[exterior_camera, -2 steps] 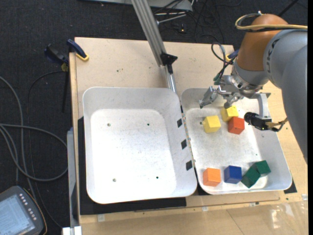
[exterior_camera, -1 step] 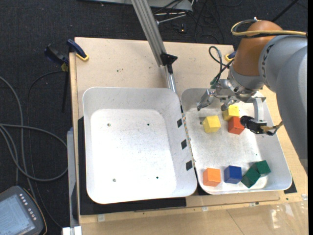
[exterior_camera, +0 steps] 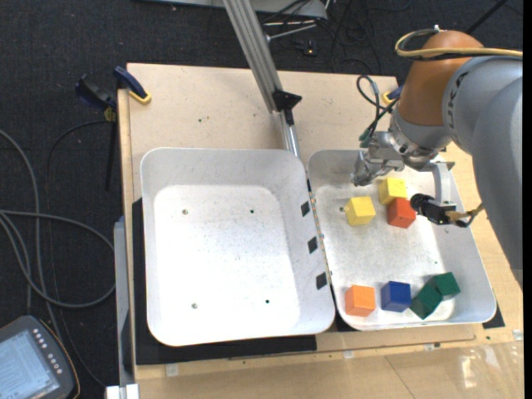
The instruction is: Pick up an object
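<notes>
Nearest, by the right bin's front wall, orange cube, blue cube, green blocks — farther back, yellow cube, squarish, no evident long axis, seemingly slightly askew, just beside gripper — grip state impossible to tell.

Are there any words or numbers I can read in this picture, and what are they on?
No text can be read.
The blocks, like the blue block, have plain faces.
The white bins have no lettering.
The handheld screen at the bottom left corner is too blurred to read.
</notes>
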{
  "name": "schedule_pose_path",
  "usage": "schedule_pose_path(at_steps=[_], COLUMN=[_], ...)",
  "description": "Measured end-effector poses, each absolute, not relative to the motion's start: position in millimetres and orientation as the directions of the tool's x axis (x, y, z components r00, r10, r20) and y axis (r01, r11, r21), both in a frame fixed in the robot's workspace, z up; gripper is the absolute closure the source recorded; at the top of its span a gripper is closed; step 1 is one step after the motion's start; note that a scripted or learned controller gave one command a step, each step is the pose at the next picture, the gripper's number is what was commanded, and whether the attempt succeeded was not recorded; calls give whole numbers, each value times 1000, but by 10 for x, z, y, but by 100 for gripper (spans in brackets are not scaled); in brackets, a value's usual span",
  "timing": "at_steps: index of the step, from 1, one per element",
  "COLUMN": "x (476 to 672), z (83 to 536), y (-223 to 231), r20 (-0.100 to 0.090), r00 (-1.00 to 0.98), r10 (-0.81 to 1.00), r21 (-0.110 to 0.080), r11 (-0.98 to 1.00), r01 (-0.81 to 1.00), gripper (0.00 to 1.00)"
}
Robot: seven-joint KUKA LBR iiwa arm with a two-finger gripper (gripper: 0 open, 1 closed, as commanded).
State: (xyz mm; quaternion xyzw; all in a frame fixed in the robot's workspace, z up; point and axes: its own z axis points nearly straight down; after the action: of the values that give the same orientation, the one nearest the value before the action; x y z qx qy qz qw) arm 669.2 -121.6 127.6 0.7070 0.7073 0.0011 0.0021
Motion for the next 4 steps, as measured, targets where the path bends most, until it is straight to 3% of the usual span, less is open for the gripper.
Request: schedule_pose_path(at_steps=[2,3,4], x=[6660,6667,6586], z=[2377,2432,2524], y=[-1148,-1146,-603], r20=[-2,-1,0], r00=[-3,-3,-7], r10=[1000,1000,1000], r21=[9,3,0], r11=[3,3,7], r01=[1000,1000,1000], gripper=[100,100,100])
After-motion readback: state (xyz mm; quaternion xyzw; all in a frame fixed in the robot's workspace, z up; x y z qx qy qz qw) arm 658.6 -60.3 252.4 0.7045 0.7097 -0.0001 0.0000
